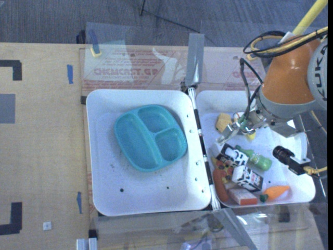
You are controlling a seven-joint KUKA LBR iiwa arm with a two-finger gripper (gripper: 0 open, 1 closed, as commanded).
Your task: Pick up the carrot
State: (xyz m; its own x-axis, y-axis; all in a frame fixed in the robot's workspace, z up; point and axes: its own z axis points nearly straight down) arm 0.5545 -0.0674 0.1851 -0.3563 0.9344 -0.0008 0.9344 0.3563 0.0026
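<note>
Hand [242,125] hovers over the right bin's [307,189] far part, grip unclear; carrot [276,192] lies well apart, near-right.

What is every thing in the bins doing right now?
carrot: lying in the right bin, not picked up.
blue plate: flat in the left bin.
green bottle: lying on its side.
gripper: low over the right bin, away from the carrot.
</note>
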